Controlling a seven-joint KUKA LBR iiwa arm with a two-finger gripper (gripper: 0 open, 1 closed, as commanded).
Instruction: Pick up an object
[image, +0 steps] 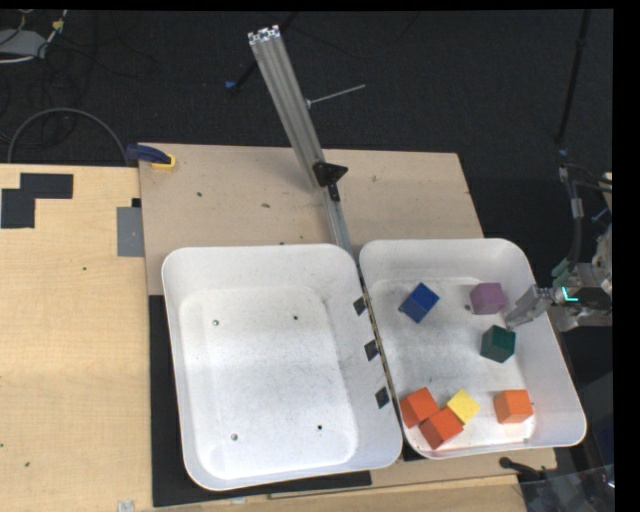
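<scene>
The table (300, 200) is a light wooden board, with a slanted aluminium rail (295, 110) rising from its far side above the seam between the two bins. The left bin (190, 275) has a wide bare floor with open room on every side within its rim. The right bin (545, 400) sits touching it along a shared inner edge marked by small black clips (372, 350). All the cubes lie in the right bin. A blue cube (419, 302) sits in the far half, near the inner edge with free space around it. A purple cube (487, 297) lies beside it toward the outer rim, and a dark green cube (497, 344) rests just nearer, close to the purple one. Along the near rim, two red-orange cubes (430, 417) touch each other, a yellow cube (463, 406) is pressed against them, and an orange cube (513, 405) stands slightly apart near the right corner. The hand (524, 308) reaches in over the right rim, its grey tip between the purple and dark green cubes; whether it is wide or narrow cannot be told, and no cube is seen within it.
</scene>
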